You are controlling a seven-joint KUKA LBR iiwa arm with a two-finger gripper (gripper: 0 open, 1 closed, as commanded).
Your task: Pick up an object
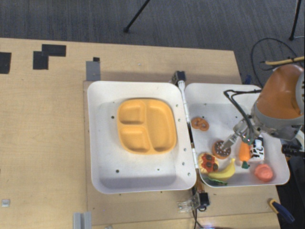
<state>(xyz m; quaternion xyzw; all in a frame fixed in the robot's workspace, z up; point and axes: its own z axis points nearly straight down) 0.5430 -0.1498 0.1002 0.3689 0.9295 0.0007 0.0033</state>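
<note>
Gripper point(237, 138) sits low in the right bin point(209, 101), angled toward the chocolate donut point(221, 149), which lies just down-left of its tip. Finger state: can't tell, too small and blurred. Carrot point(244, 154) lies just right, long axis near-vertical.

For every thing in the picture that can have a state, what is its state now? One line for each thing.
Yellow divided plate: flat, right side up, in the left bin.
Pretzel: lying loose in the right bin.
Chocolate donut: lying flat, at the gripper tip.
Banana: lying on its side by the near wall.
Carrot: lying, leafy end toward the near wall.
Pink ball: resting in the near right corner.
</note>
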